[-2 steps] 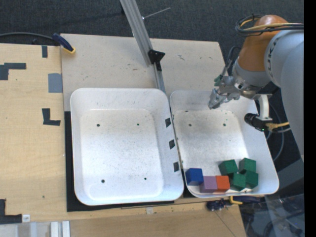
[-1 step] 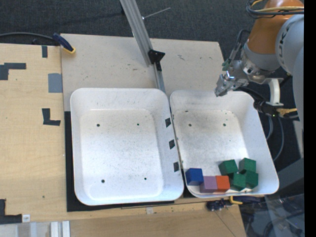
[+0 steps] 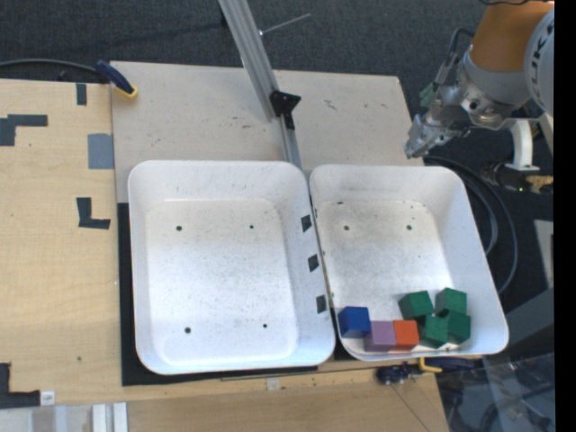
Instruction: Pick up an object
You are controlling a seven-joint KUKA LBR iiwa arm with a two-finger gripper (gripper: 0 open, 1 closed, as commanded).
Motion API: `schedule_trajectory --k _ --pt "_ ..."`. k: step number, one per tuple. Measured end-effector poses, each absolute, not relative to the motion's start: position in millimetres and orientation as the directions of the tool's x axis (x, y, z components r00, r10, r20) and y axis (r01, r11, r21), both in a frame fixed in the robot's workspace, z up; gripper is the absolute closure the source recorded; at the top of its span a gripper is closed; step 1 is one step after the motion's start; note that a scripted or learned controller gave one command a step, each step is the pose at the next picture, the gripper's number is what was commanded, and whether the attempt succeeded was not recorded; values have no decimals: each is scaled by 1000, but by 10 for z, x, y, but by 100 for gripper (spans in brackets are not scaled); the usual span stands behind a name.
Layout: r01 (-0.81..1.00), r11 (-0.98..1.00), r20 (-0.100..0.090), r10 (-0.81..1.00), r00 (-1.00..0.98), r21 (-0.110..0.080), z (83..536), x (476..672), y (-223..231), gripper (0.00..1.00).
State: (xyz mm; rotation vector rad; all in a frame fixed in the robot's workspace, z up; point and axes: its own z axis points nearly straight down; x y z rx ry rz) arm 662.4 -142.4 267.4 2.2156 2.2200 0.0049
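Note:
Small blocks lie bunched in the near corner of the right bin [image 3: 387, 196]: a blue block [image 3: 355, 320], a purple block [image 3: 383, 334], an orange block [image 3: 406, 333] and several green blocks [image 3: 436, 314]. My gripper [image 3: 419, 142] hangs above the bench just beyond the right bin's far right corner, well away from the blocks. Nothing shows between its fingers.
The left bin [image 3: 220, 259] sits beside the right one, with a slanted metal rail [image 3: 256, 57] running down to the gap between them. A blue and yellow tool [image 3: 117, 77] lies at the bench's far left. Black cables curve along the right bin's outer side.

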Motion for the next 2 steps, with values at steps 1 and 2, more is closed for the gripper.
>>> schedule_trajectory --k 1,2 --pt "1000 6 2 1000 -6 0 2721 6643 -865 100" --pt "1000 6 1 1000 -6 -1 2681 6745 -386 100"
